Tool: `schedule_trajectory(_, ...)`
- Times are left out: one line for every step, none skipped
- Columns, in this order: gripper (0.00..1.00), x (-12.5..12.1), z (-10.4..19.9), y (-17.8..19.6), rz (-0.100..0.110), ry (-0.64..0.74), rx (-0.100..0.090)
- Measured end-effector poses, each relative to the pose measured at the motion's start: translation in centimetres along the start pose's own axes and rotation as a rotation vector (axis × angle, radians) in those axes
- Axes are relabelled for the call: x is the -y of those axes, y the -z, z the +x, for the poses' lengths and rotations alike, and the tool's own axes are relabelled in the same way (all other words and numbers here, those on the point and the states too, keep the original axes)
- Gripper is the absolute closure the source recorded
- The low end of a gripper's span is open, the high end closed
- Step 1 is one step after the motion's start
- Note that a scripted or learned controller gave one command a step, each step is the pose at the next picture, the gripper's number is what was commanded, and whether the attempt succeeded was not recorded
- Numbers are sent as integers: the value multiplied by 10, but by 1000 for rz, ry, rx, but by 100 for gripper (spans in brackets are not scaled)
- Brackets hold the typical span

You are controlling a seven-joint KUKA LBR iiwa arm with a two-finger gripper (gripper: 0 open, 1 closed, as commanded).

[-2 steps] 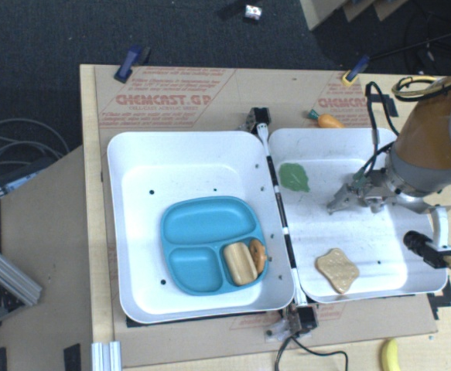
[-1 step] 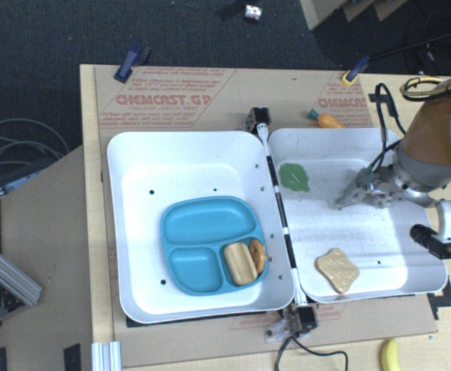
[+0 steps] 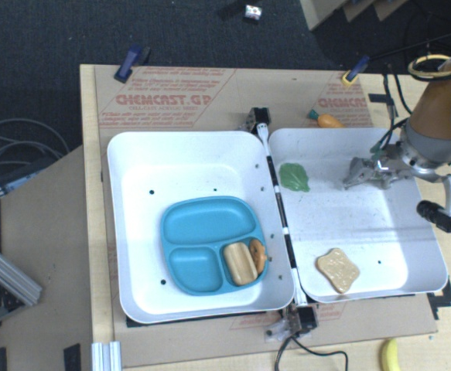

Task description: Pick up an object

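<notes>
Yellow shows first at the bottom edge of your view: a small banana-like object (image 3: 390, 355) lies on the bench (image 3: 93, 207) below the right bin (image 3: 411, 230). Just above it, inside the right bin near its front wall, you have a tan, biscuit-like piece (image 3: 338, 269) lying flat. Across the divider, in the left bin (image 3: 132, 207), a blue compartment tray (image 3: 206, 242) sits toward the front; its lower right compartment holds a brown bread-like roll (image 3: 244, 261), leaning toward the tray's right rim.

Farther back in the right bin, a green leaf-shaped item (image 3: 294, 177) lies close to the bin's left wall. To its right, well apart from it, you see the gripper (image 3: 354, 178) low over the bin floor, reaching in from the right under the grey arm with its orange band (image 3: 434, 110). Nothing shows between the fingers; whether they are spread or closed you cannot tell from this angle.

Beyond the bins, a small orange object (image 3: 327, 119) rests on the bench behind the right bin, and two blue clamps (image 3: 131, 62) grip the board's far edge.
</notes>
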State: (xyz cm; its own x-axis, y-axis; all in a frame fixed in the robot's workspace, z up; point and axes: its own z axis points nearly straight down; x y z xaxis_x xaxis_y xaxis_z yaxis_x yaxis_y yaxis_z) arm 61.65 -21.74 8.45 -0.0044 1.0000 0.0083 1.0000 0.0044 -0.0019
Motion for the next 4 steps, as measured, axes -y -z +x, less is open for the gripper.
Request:
schedule_trajectory(0, -37, 29, 1, -5, -2, 10)
schedule_trajectory(100, -38, 28, 11, -7, -2, 12)
schedule_trajectory(100, -51, 91, 58, -6, -2, 8)
schedule_trajectory(100, -10, 177, 99, -2, -2, 6)
